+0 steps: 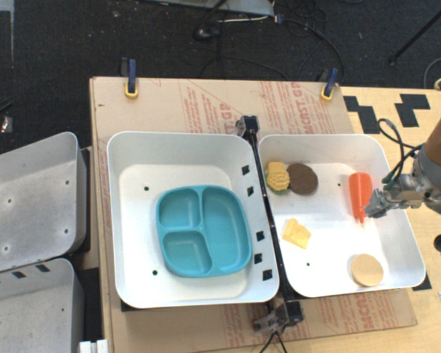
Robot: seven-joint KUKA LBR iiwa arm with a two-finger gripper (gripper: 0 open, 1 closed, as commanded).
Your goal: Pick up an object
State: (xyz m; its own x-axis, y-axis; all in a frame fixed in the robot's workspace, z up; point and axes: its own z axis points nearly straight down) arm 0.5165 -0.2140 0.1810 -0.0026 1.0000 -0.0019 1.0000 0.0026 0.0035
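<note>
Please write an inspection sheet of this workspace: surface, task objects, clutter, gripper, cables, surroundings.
Surface: bench board bears left bin and right bin, side by side.
Job's things: right bin holds carrot, brown disc, yellow corn piece, cheese wedge, tan disc.
Clutter: teal divided tray in left bin.
Grippers: gripper beside carrot's lower end; grasp unclear.
Cables: black cables on floor behind bench.
Surroundings: grey trays at left.

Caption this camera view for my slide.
Claw beside the toy carrot in the right bin; blue tray fills the left.
</note>
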